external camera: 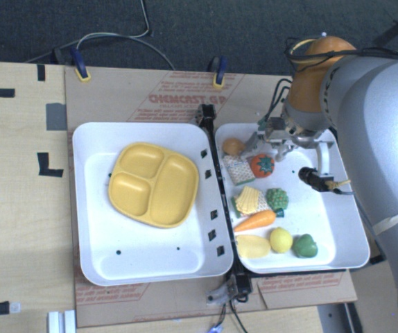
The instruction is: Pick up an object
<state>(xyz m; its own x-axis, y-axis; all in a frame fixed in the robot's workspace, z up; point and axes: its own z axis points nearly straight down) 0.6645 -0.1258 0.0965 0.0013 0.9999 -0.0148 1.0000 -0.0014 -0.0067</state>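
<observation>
My gripper (274, 141) hangs over the far part of the right bin (338, 217), just above and behind a red tomato toy (261, 165). A checkered packet (239, 170) lies to the tomato's left, and a small brown ball (233, 146) sits in the bin's far left corner. Nothing can be seen held in the gripper. Nearer the front lie a yellow corn piece (249, 201), a broccoli (277, 198), an orange carrot (254, 220), a pale yellow piece (253, 246), a lemon (280, 240) and a green pepper (305, 245).
The left bin (91, 207) holds a yellow divided plate (152, 184). A black-clipped divider (216, 186) runs between the two bins. The grey arm (372, 137) covers the right side of the right bin.
</observation>
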